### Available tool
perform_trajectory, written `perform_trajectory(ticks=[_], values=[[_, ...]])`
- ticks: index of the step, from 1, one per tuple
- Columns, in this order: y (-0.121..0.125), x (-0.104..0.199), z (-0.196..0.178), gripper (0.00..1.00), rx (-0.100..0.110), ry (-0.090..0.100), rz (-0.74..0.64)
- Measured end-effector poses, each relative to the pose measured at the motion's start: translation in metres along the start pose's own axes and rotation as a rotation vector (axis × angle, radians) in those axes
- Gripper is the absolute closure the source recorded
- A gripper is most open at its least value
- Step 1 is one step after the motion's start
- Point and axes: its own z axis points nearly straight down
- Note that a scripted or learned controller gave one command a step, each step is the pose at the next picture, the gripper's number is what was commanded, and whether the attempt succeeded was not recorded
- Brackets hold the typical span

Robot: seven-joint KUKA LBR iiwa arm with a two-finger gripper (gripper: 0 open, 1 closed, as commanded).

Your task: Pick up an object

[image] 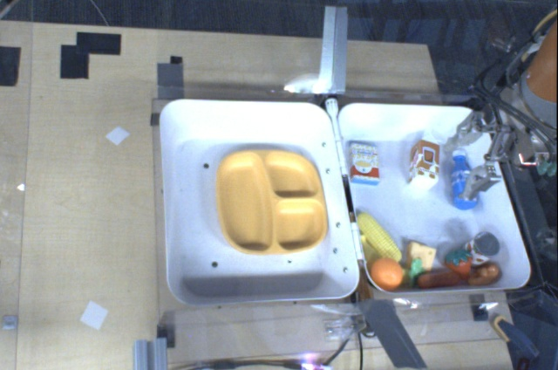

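A camera looks down at a slant on a wooden tabletop (78,211) carrying two shallow white bins side by side. The left bin (187,185) holds one yellow divided tray (270,201) with three compartments, lying near its middle.

The right bin (392,128) holds the loose objects. Along the upper part, from left to right: one small blue and white carton (364,162), one small orange and white carton (424,161), and one blue bottle (459,178) standing near the bin's right side. Along the lower edge is a cluster: one toy corn cob (378,235), one orange (387,274), one pale wedge like cheese (422,255), one dark sausage-like piece (438,278), and some small red, green and grey items at the right end, too jumbled to count.

The robot arm enters from the right, and its gripper (480,157) hangs over the upper right of the right bin, just beside the blue bottle. One metal finger appears to lie close against the bottle's right side. Whether the gripper is spread or closed cannot be told from this angle.

As a judgement, the pick is not yet done: every object appears to rest in the bin, and nothing is visibly lifted. The blue bottle looks like the likely target.
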Motion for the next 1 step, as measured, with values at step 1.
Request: perform_trajectory(ticks=[1], values=[[-0.0307, 0.0579, 0.1009, 0.0, -0.001, 0.008, 0.03]])
